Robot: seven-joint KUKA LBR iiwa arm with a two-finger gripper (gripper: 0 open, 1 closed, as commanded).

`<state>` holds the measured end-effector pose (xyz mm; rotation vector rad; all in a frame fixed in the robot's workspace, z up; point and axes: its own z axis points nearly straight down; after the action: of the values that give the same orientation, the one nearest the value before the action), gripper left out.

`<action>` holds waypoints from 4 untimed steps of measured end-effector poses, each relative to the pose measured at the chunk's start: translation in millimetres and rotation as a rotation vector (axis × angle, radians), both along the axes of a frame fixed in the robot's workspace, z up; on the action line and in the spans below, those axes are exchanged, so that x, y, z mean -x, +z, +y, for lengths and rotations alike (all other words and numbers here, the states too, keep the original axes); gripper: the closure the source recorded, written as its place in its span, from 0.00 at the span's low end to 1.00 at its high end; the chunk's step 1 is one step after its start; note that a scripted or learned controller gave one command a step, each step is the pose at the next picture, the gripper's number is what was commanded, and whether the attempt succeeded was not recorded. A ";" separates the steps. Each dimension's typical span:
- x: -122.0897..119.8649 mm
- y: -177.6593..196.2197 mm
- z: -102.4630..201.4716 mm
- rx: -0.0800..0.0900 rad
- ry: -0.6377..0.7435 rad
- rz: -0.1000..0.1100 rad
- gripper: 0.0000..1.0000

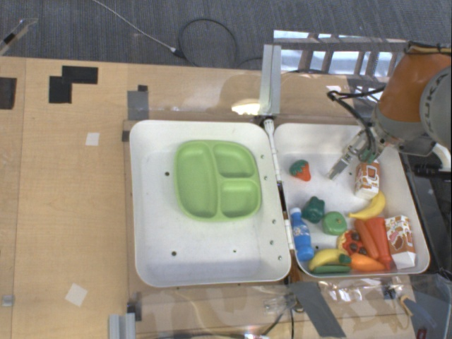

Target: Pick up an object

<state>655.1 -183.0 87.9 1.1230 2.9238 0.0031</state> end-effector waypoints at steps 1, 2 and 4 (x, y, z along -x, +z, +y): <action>14.6 -0.8 1.0 0.000 -0.048 0.002 0.00; 46.5 0.1 -4.0 0.000 -0.097 -0.001 0.00; -0.7 -0.5 43.5 -0.004 -0.290 0.000 0.00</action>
<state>655.8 -139.5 87.4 1.5335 2.7321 0.0065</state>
